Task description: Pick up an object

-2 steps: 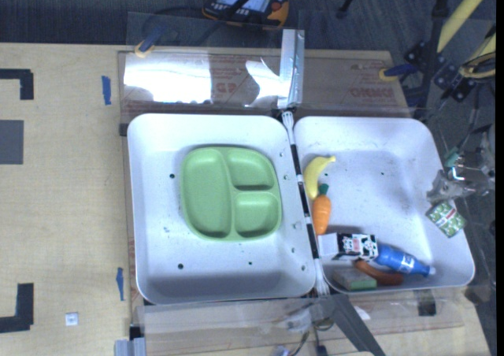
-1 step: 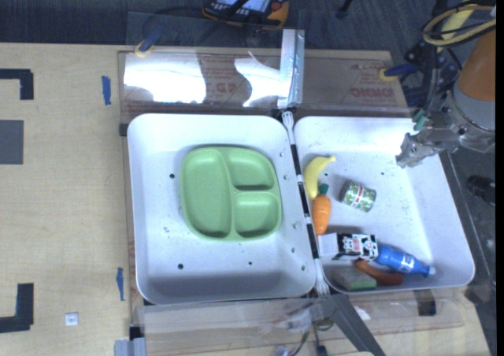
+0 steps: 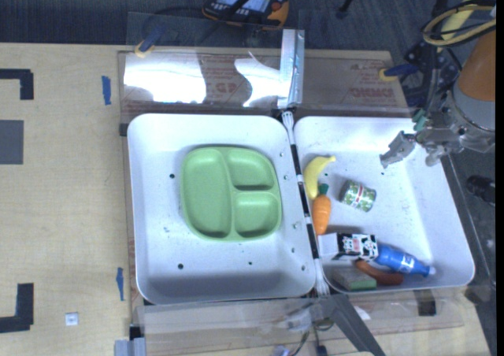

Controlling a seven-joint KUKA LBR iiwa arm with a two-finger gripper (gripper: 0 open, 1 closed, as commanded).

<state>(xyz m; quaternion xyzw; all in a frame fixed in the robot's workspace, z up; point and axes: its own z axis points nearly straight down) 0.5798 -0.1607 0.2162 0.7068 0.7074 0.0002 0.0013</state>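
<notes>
The right bin [image 3: 441, 213] holds a yellow banana [image 3: 316, 172], an orange carrot [image 3: 321, 213], a small green-labelled can [image 3: 357, 195], a blue bottle [image 3: 402, 260], a black-and-white box [image 3: 356, 245], a brown sausage-shaped item [image 3: 379, 272] and a green block [image 3: 353, 283]. My gripper [image 3: 412, 155] hangs over the bin's far right part, open, with nothing between its fingers. It is right of the can and apart from every object.
The left bin [image 3: 146, 189] holds a green divided plate [image 3: 232, 191]. A ridge [image 3: 302, 189] separates the bins, and the banana and carrot lie against it. A cardboard wall with a shiny strip stands behind both bins. Cables and the arm's body crowd the right edge.
</notes>
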